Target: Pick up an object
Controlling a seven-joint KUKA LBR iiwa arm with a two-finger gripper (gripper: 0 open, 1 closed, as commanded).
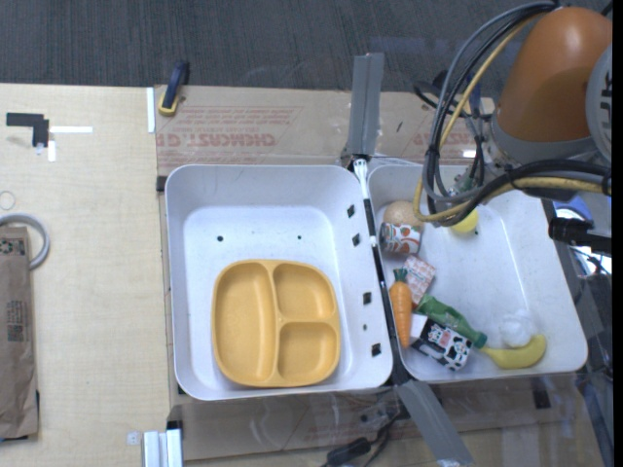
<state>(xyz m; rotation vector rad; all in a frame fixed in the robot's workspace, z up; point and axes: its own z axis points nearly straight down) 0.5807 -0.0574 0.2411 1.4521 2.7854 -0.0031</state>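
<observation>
**Tool hanging over the right bin's far end**

Tool (465, 200) is sitting behind cables at the far end of the right bin (545, 261); whether it is released or clenched, I cannot tell. Going left to right: a yellow divided plate (276, 322) is lying flat in the left bin (195, 261). Candidates are crowding the right bin's left wall: a carrot (401, 306), a banana (516, 352) toward the near right, probably easiest to reach.

A robotics lab workbench seen from above. Two shallow white plastic bins (185, 261) sit side by side on a pale wooden benchtop (78, 202) over a sheet of printed brown cardboard (253, 125), with a grey robot arm's orange band (550, 76) and looped cables (458, 86) at upper right.
</observation>
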